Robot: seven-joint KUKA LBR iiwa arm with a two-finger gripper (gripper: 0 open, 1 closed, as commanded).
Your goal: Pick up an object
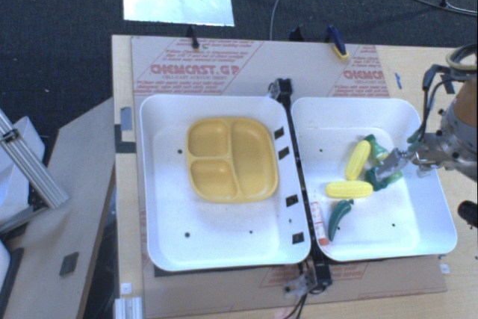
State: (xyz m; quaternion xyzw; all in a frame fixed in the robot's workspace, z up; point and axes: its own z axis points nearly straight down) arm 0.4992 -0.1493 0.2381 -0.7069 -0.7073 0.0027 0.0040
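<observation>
- Two white bins sit side by side; the left bin [160, 183] carries a yellow divided plate [228, 159], lying flat near its middle.
- Right bin [429, 231]: an upright-slanted corn cob [358, 159], a second corn cob [349, 190] lying crosswise just below it, and a green pepper [337, 216] nearer the front wall.
- Gripper [388, 169] hangs low at the corn's right, beside a green piece [382, 178]; whether its claw is wide or closed I cannot tell.
- Judged advice: centre over one cob, straddle its narrow width, descend fully, close firmly, then lift straight, avoiding nudging the neighbouring pieces.
</observation>
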